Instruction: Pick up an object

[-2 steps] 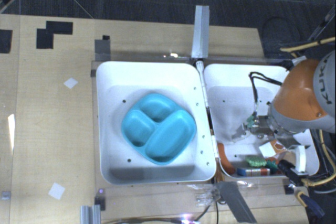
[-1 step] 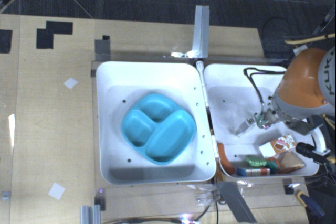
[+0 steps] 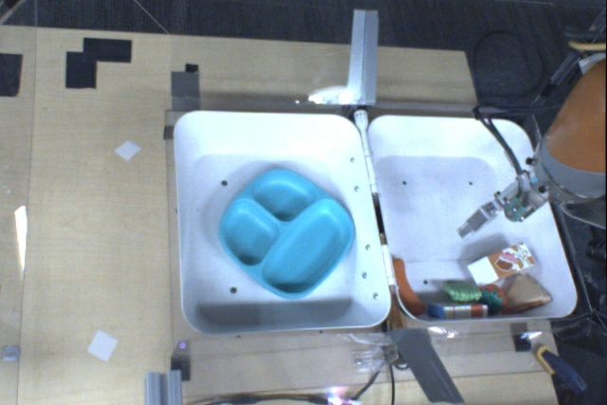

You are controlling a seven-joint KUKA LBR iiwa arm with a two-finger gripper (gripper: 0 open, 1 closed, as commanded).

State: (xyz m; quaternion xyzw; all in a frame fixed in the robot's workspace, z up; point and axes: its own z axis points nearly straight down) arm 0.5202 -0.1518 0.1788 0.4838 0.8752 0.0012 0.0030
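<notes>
My gripper (image 3: pixel 474 222) hangs over the right bin (image 3: pixel 427 156), near its right wall, and points down and to the left. Nothing shows in it. Just below it, in the bin's front right corner, lies a small white and orange packet (image 3: pixel 507 262). A brown pouch (image 3: pixel 524 293) rests beside that. Along the front wall sit a green object (image 3: pixel 464 291), a blue and red marker-like stick (image 3: pixel 459 309) and a curved orange-brown piece (image 3: pixel 406 287).
The left bin (image 3: pixel 204 204) holds a blue divided plate (image 3: pixel 286 230) in its middle. A metal post (image 3: pixel 363 57) stands behind the seam between the bins. Black cables (image 3: pixel 503 123) loop over the right bin's back right corner.
</notes>
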